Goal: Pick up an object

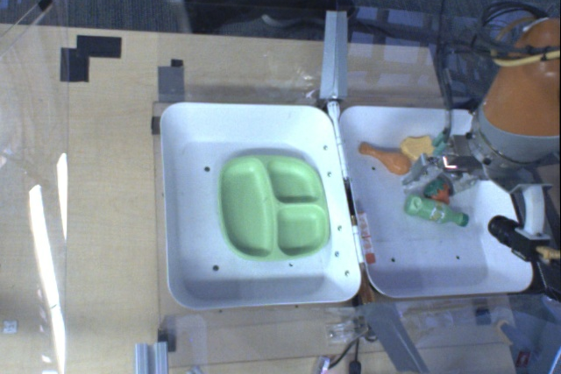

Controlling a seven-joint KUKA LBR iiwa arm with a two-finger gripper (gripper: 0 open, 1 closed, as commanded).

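The right bin [412, 263] holds a small heap of objects: an orange pear-shaped toy [386, 157], a yellow piece [418, 144], a green bottle [434, 209] lying on its side, and a red-and-green bit [436, 187] between them. My gripper [428, 172] hangs low over this heap, its metal fingers reaching down among the yellow piece, the red bit and the bottle. Nothing shows clearly between the fingers. The arm's orange band [524, 92] rises at the right.
In the left bin [188, 188] lies a green divided tray [273, 206] with three compartments. A metal post [335, 57] stands between the bins at the back. Black cabling and a black fitting [517, 236] crowd the right edge. A dark figure stands behind the bench.
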